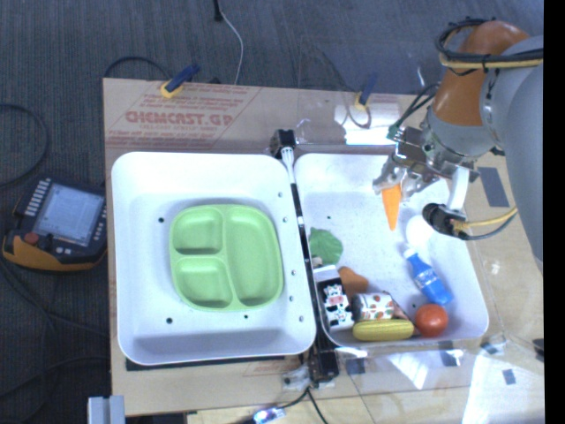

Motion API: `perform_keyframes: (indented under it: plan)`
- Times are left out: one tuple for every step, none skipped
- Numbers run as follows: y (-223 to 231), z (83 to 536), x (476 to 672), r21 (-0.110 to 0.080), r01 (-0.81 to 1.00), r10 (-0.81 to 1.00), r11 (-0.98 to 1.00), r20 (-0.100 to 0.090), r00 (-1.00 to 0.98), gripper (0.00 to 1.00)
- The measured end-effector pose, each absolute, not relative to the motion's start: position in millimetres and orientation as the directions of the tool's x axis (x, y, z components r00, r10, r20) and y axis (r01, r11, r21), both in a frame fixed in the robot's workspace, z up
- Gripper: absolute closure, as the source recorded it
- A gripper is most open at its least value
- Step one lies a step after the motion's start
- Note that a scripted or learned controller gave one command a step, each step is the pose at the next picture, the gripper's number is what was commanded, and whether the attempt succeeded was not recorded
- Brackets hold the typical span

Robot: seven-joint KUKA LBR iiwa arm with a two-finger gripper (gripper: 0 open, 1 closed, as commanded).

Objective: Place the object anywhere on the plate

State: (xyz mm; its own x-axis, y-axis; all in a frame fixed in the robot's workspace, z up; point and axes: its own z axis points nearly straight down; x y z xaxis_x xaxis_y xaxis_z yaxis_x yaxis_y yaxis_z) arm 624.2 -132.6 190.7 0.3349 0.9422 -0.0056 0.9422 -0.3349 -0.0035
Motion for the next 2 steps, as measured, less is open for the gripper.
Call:
perform_keyframes:
  plan:
    - [-53, 182, 579.3, -0.008, 0.694, 0.694, -0.720, -0.005, 0.720, 1.00]
    - [8, 182, 560.3, -0.006, 0.692, 0.692, -0.722, -0.007, 0.722, 1.00]
